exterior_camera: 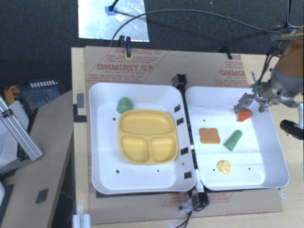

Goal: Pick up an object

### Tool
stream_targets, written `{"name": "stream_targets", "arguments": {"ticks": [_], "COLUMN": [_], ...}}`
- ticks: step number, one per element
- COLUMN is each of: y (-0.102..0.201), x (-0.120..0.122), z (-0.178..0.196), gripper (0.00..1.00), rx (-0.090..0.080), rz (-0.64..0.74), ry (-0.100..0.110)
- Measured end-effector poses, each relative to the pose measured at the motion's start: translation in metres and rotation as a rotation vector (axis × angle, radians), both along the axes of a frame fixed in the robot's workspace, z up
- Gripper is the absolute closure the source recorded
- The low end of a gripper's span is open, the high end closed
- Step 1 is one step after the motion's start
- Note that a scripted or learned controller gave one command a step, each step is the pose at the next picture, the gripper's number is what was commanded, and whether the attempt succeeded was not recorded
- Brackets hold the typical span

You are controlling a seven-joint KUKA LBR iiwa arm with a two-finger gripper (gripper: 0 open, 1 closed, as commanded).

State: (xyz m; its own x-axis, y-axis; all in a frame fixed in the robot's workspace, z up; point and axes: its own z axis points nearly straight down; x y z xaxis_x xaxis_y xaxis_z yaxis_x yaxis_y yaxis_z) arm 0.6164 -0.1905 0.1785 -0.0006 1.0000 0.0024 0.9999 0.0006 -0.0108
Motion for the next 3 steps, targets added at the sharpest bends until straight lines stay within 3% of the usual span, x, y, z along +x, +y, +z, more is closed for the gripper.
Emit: {"name": "stream_targets", "arguments": {"ticks": [1,3], "y": [0.000,0.005], "x": [0.003,-0.004], "z": [0.008,-0.090], "gripper": [0.00,0.00], "rx": [-0.003,-0.002], "rz": [0.003,0.001], "ry": [-0.012,-0.009]}}
